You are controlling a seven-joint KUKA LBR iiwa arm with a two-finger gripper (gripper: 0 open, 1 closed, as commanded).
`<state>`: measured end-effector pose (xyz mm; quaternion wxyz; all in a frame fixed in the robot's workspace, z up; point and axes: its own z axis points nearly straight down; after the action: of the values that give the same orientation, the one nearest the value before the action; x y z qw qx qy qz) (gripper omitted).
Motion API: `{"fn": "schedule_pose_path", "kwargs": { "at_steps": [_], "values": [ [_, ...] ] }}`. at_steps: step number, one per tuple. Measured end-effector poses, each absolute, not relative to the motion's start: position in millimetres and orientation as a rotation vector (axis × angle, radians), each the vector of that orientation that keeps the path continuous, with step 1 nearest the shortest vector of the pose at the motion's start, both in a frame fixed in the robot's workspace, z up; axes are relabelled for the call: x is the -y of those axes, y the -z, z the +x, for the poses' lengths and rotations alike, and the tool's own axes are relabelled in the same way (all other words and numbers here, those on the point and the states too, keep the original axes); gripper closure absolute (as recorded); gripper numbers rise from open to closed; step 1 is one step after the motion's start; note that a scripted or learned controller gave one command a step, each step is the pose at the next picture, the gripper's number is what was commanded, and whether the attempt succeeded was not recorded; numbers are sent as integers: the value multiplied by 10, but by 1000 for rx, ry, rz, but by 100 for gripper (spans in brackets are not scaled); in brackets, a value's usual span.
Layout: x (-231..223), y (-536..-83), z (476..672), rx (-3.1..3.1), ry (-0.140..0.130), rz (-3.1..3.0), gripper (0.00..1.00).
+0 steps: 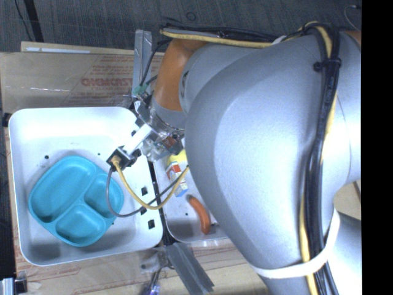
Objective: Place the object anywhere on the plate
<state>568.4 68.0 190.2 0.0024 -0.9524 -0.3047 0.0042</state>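
Note:
A blue plate [70, 200] with three compartments lies in the left white bin [37, 125], toward its front left. My gripper [163, 141] hangs over the divide between the two bins, just right of the plate and above the right bin's left edge. The arm's bulk hides most of it. Below it in the right bin [184, 231] lie a yellow and white object [177, 166] and an orange sausage-shaped object [200, 214]. I see nothing in the gripper.
The grey arm [264, 140] covers most of the right bin. A black plug [120, 158] with a yellow cable [126, 183] hangs from the wrist over the left bin's right side. Brown cardboard [67, 72] lies behind the bins.

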Motion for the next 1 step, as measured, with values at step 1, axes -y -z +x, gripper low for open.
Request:
{"fn": "schedule_pose_path", "kwargs": {
  "at_steps": [1],
  "values": [
    [-1593, -3342, 5418, 905, -2, -3007, 100]
  ]
}}
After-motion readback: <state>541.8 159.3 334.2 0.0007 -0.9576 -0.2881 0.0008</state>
